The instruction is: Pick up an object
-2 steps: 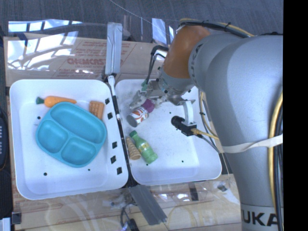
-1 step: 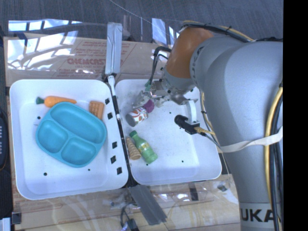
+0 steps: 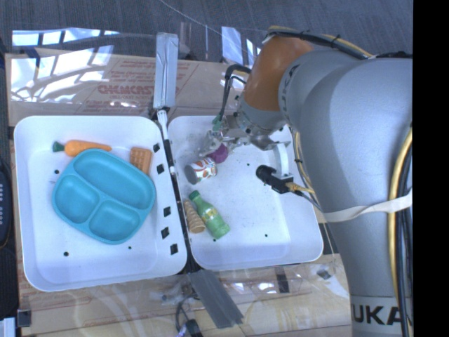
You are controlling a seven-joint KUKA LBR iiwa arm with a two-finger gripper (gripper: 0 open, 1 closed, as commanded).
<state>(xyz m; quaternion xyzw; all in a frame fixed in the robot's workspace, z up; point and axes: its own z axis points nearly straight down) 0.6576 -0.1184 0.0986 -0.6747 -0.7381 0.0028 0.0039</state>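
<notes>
Camera view, read near to far. Nearest in the right bin (image 3: 295, 248) lie a green bottle (image 3: 210, 216) and a ridged tan cone (image 3: 194, 220), side by side and touching, close to the divider between the bins. In the left bin (image 3: 28, 258) a blue divided plate (image 3: 102, 195) sits mid-floor; beyond it a ridged tan piece (image 3: 141, 159) and a toy carrot (image 3: 83, 147) lie near the far wall.

Further in, right bin: a small can with red and white label (image 3: 202, 168) lies on its side. Just beyond it, touching or nearly so, is a small purple object (image 3: 220, 153). The pincer (image 3: 217, 140) is down at the bin floor right above the purple object; its metal parts blur together, so I cannot tell whether the pincer is apart or closed, nor whether anything sits in it. The grey arm with its orange band (image 3: 277, 69) covers the far right of the bin.

Judgement: step in hand is the grasp attempt itself, target probably the purple object, possibly the can. Not confirmed as held. Next move calls for a firm closure on one item only, then a straight lift clear of the can so it is not dragged or knocked.
</notes>
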